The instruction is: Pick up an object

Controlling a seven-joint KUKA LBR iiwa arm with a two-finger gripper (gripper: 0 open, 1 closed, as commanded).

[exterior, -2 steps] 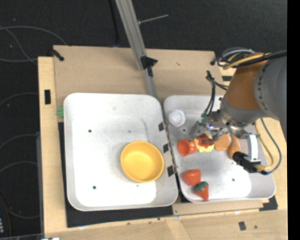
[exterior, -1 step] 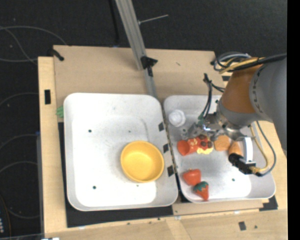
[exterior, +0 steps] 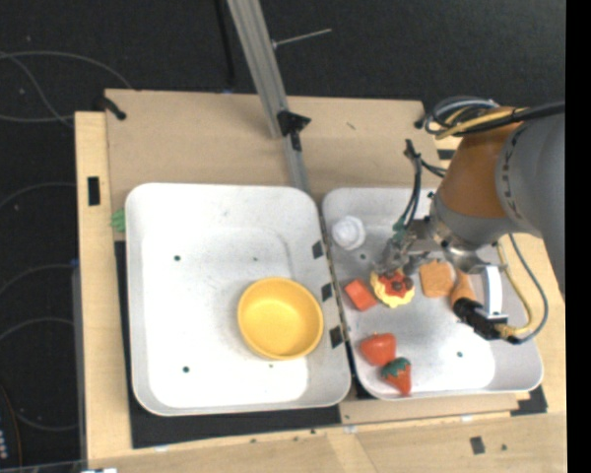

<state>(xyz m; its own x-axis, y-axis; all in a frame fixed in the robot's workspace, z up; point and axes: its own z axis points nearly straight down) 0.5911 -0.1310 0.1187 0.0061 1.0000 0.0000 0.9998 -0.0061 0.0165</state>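
Note:
My gripper (exterior: 394, 267) reaches down into the right bin (exterior: 492, 363), right above a yellow and red toy (exterior: 392, 289). An orange block (exterior: 360, 295) lies just left of that toy. A tan square piece (exterior: 436, 280) sits to its right, under the wrist. A clear plastic cup (exterior: 348, 232) lies at the bin's back left. A red tomato-like toy (exterior: 378, 348) and a strawberry (exterior: 398, 373) rest near the front. Whether the fingers touch the yellow toy is hidden by the wrist.
The left bin (exterior: 177, 264) holds a yellow bowl (exterior: 279, 316) near its right front. A grey metal pole (exterior: 261, 57) slants up from between the bins. Cables loop around the wrist at the right bin's far side.

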